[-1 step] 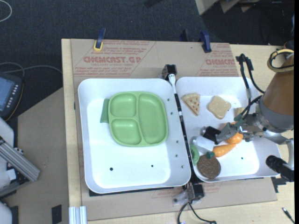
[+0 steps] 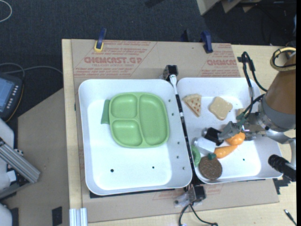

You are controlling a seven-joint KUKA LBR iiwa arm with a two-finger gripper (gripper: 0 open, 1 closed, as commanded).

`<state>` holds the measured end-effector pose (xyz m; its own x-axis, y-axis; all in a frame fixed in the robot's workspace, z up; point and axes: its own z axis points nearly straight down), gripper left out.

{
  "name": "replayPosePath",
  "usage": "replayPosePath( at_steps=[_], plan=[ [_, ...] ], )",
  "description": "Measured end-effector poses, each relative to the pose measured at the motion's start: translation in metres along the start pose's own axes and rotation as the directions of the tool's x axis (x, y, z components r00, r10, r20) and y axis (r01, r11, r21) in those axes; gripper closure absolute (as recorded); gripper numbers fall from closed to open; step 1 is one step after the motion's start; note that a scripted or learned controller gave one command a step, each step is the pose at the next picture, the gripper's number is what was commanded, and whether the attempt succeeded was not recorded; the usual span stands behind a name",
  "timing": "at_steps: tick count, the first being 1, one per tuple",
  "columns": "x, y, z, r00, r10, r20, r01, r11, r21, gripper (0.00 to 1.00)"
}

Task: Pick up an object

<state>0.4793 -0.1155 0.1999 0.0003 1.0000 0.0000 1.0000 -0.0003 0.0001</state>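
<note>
Between the gripper's fingers sits an orange carrot, held in the right bin. Just below lies a second carrot, then a brown cookie. Farther up rest a cracker wedge and a tan biscuit. A green tray fills the left bin.

Even overhead light, soft shadows, slight overall blur.

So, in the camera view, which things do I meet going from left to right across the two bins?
Green divided plate → triangular cracker piece → brown round cookie → pale bread slice → gripper over the orange carrot.
</note>
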Motion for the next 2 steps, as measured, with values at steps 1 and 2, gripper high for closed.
replayPosePath(
  at_steps=[1, 2],
  plan=[
    [0.0, 0.001, 0.043, 1.0, 0.0, -0.003, 0.0, 1.0, 0.007, 0.0],
    [-0.005, 0.006, 0.087, 1.0, 0.001, -0.003, -0.001, 1.0, 0.002, 0.0]
  ],
)
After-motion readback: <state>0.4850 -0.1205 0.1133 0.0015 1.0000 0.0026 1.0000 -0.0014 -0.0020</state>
